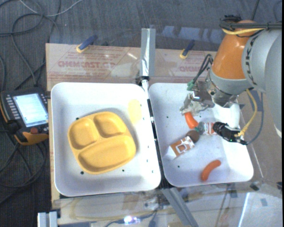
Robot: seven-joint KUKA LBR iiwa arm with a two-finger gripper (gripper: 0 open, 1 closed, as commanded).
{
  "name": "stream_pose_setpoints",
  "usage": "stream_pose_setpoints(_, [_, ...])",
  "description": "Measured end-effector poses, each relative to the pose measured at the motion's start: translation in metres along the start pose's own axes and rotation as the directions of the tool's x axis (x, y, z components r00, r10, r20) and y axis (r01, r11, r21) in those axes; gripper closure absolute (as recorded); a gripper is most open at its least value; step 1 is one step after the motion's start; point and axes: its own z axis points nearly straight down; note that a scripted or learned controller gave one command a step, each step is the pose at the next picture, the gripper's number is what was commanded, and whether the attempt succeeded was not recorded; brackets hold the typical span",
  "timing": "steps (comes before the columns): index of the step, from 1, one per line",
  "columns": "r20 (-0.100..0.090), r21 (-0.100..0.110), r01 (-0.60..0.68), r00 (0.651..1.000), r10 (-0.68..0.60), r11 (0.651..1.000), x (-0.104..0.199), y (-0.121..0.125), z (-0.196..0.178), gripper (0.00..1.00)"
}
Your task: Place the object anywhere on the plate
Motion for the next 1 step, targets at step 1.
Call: stream_pose_setpoints(1, [-0.002, 0.001, 0.146, 0.989, -0.146, 0.989, 0.0760, -0.0029, 0.0181, 1.00])
